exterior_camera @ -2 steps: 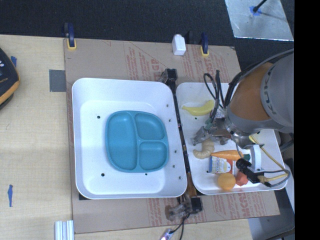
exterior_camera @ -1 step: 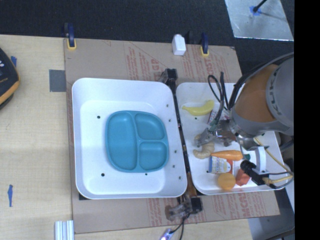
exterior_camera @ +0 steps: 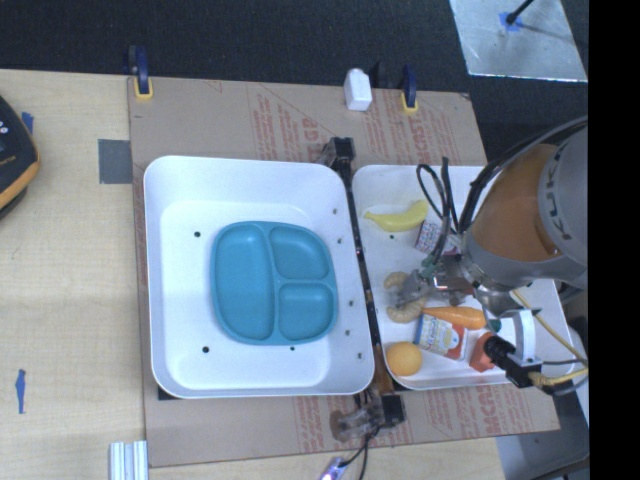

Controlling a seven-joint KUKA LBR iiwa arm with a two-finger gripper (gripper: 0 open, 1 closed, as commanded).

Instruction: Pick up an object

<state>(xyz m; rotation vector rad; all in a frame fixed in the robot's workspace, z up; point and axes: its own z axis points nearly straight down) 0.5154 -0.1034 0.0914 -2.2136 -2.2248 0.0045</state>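
Glossy white plastic forms both shallow bins. The left bin (exterior_camera: 180, 358) holds a smooth blue tray (exterior_camera: 272, 281) with three compartments. In the right bin (exterior_camera: 375, 183) a curved yellow banana (exterior_camera: 396, 217) lies with its long axis roughly left to right. A carrot (exterior_camera: 455, 316) also runs left to right above a small carton (exterior_camera: 440, 336), and a round orange ball (exterior_camera: 403, 358) sits at the lower left. The gripper (exterior_camera: 432, 280) hangs over the bin's middle beside a tan lump (exterior_camera: 402, 298), too cluttered to tell its state.
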